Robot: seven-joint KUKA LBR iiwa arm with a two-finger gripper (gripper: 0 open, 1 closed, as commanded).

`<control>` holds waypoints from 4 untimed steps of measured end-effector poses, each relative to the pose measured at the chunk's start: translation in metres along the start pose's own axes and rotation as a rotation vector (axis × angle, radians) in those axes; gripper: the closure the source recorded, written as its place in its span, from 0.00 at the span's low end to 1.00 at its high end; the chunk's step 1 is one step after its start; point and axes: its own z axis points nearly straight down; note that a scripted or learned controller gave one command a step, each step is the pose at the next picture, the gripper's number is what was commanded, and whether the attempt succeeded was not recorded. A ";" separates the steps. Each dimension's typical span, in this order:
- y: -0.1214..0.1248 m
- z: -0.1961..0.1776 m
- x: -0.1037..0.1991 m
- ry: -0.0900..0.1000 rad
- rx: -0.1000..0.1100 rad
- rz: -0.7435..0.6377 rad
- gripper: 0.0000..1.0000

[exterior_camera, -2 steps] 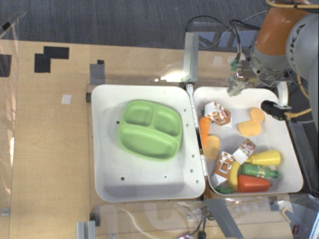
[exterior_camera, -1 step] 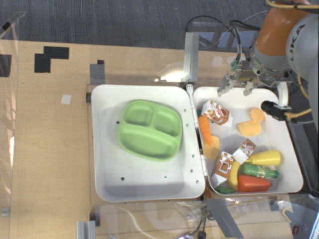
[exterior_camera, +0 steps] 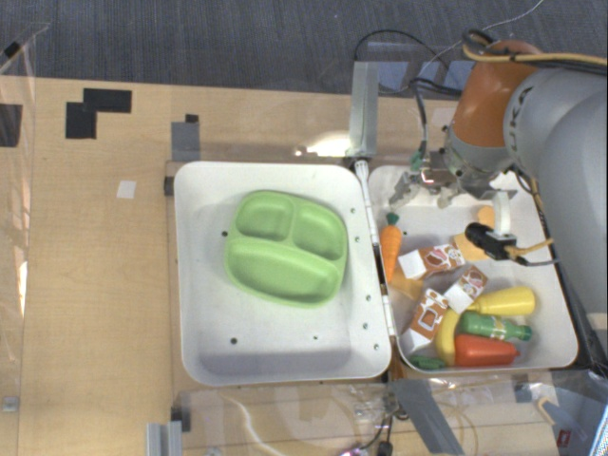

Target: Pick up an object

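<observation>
Green plate [exterior_camera: 285, 247] fills left bin [exterior_camera: 204, 350]; toy foods [exterior_camera: 475, 316] crowd right bin [exterior_camera: 560, 345].

The bench [exterior_camera: 85, 283] looks like pale wood with a smooth matt finish. The 2 bins [exterior_camera: 285, 359] look like white plastic with a soft sheen. In the left bin, the green divided plate [exterior_camera: 285, 247] looks like smooth, slightly glossy plastic. Right of the plate, the toy foods [exterior_camera: 480, 335] look like glossy plastic. Beyond the bench, the floor [exterior_camera: 237, 17] looks like rough grey carpet.
</observation>
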 end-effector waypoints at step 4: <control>-0.056 -0.081 0.011 0.000 0.001 0.091 1.00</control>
